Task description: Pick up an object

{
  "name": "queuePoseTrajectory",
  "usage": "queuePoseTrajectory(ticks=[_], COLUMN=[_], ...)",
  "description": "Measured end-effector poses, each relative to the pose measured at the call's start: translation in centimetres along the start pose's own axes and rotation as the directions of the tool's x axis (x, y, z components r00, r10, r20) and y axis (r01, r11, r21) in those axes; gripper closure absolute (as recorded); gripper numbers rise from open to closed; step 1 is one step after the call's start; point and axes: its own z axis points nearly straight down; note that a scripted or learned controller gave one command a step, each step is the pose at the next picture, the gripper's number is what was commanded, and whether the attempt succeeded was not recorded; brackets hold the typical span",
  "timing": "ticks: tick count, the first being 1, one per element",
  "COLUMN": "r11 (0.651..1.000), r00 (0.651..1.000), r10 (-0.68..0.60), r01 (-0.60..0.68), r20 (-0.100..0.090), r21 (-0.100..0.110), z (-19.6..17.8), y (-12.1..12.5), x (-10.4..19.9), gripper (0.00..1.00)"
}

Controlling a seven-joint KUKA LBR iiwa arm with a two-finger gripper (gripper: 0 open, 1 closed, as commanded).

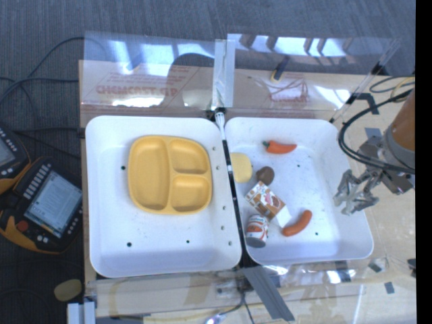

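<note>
Grey metal end effector (356,196) over right white bin's (317,245) right edge, fingers spread, grasping nothing, red plastic sausage (297,223) to its left, yellow compartment tray (170,174) in left bin (108,241)

Bright, even overhead light whitens both bins (162,262); window glare streaks the clear panels (155,52) along the frame's top. Shadows stay soft, detail slightly grainy throughout.

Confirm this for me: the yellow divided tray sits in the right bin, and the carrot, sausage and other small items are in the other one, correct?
Not quite. The camera view shows the yellow divided tray in the left bin, not the right one. The carrot, sausage and other small items do lie in the other bin, the right bin.
</note>
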Motion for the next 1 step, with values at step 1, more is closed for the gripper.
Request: queuePoseTrajectory(ticks=[1], r11=[0.914], r00=[0.914], r10=[-0.406], r01=[0.406], r20=[0.003], r21=[-0.002], z=[0.32], y=[1.12], x=[-2.58], gripper=[1.0])
